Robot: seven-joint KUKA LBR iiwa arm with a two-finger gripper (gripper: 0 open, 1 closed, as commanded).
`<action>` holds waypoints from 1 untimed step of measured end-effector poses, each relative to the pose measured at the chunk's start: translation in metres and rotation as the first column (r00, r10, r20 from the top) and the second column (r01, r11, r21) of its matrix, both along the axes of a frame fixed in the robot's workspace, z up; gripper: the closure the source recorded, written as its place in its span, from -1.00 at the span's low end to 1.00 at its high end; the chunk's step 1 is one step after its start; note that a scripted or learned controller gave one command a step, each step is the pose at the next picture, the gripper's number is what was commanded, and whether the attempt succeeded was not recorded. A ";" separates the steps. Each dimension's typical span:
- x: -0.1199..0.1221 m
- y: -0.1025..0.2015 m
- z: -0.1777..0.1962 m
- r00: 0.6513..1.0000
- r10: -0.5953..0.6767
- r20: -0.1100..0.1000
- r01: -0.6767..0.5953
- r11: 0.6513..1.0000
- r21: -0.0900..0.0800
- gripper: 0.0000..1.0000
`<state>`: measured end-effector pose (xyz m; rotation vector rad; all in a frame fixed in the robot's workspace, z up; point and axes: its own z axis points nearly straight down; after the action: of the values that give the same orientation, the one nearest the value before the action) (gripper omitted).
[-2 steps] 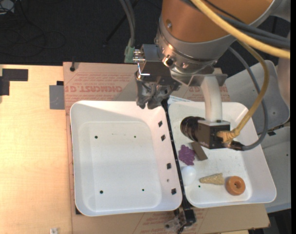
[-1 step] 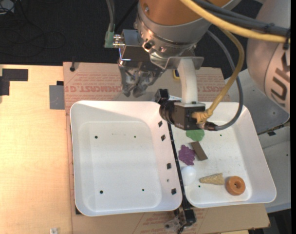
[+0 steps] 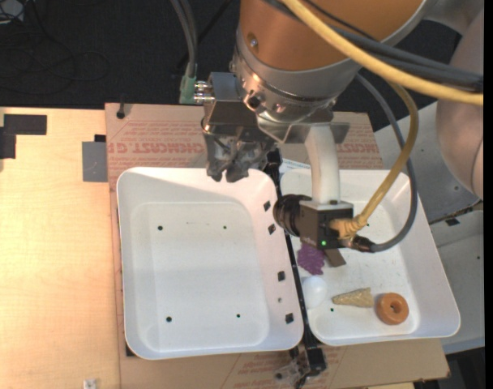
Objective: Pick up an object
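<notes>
The bare wooden bench (image 3: 44,241) fills the 9 o'clock side. A brown cardboard sheet (image 3: 157,140) lies on it under both bins. The left bin (image 3: 141,331) sits on the sheet, with a few small dark dots on its white floor.

The gripper (image 3: 230,164) hangs over this bin's far rim, at about 1 o'clock of the bin, and looks dark grey against the white. I cannot tell whether it is released or clenched, and nothing can be seen in it. The arm (image 3: 327,23) rises from it toward 1 o'clock, with its orange band broad across the top.

The right bin (image 3: 437,298) holds the things to pick, all in its near half, at about 5 o'clock from the gripper and well apart from it. A purple lump (image 3: 310,257) lies by the bin's 9 o'clock wall. A white ball (image 3: 313,284) sits just beside it at 6 o'clock. A tan cone (image 3: 352,298) lies flat at 4 o'clock from the ball. An orange ring (image 3: 392,308) lies just beside the cone at 3 o'clock, near the bin's 6 o'clock rim.
</notes>
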<state>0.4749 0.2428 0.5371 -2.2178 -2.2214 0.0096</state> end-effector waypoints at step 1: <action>-0.001 0.001 -0.167 1.000 -0.002 -0.010 0.002 1.000 -0.007 1.00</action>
<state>0.4740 0.2434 0.3696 -2.2180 -2.2172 0.0284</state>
